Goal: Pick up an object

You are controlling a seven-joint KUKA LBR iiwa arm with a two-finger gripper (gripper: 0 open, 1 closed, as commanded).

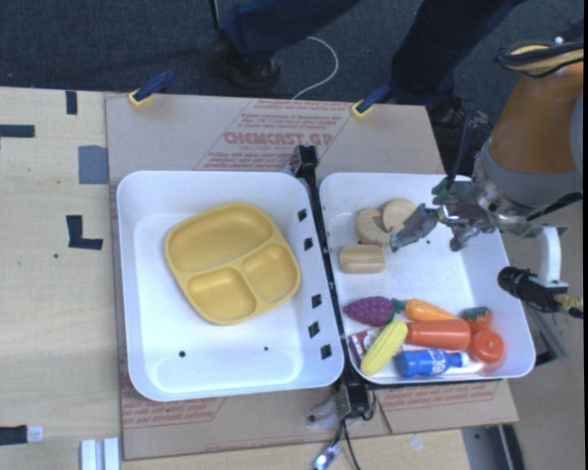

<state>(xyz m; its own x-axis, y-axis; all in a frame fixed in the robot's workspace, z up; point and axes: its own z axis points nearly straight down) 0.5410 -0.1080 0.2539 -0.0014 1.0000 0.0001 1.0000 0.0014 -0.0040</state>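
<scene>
The tool (437,227) hangs spread wide and holding nothing, just right of the pale beige toy bread pieces (384,219) in the right white plastic bin (490,262); centre over one piece before lowering

The arm (539,116) runs off the right edge, so its base is cut off; the gripper (433,225) is too dark and blurry to say open or shut. The blue bottle (429,363) label is too small to read; the corn (383,348) covers its left end.
</scene>
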